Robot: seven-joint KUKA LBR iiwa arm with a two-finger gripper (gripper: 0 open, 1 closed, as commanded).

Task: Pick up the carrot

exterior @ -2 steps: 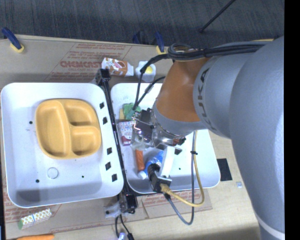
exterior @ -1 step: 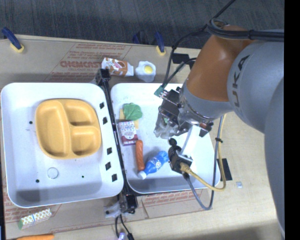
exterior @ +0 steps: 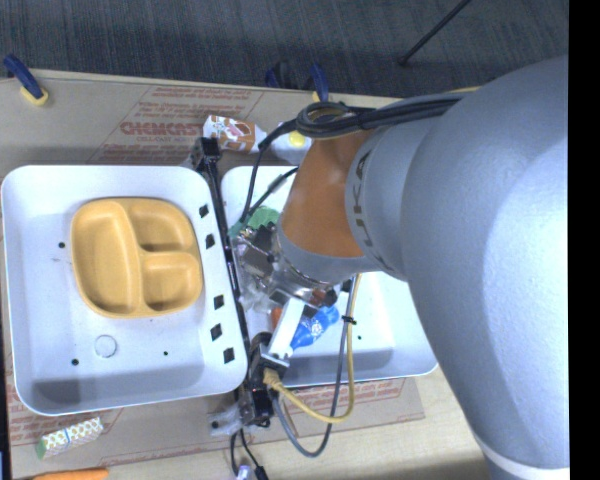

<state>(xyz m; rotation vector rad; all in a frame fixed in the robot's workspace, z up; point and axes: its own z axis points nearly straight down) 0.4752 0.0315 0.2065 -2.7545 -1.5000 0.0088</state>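
Orange is what I am hunting for, and the one scrap of it I can find inside a bin is a small sliver (exterior: 276,313) by the left wall of the right bin (exterior: 410,353), about halfway to its near edge. I take that sliver for the carrot, though so little of it shows that this is a judgement. The gripper (exterior: 286,316) sits right on top of that spot, low in the bin, with the arm (exterior: 380,208) covering most of the bin's floor behind it. Whether the gripper is spread or pressed together I cannot tell, since the wrist hides it, and I see nothing plainly pinched.

So the relation that matters is that the carrot lies just beside or under the gripper, on its left-wall side, not off across the bin. Its long axis I cannot read from the bit exposed. A blue thing (exterior: 318,328) lies just to the right of the gripper, towards the bin's near edge, and a green thing (exterior: 264,218) sits further back along the same wall. The left bin (exterior: 30,368) holds a yellow tray (exterior: 135,255), well apart from all this.

With the wall so close, I judge any closing move risks catching the blue thing or the bin's side instead.
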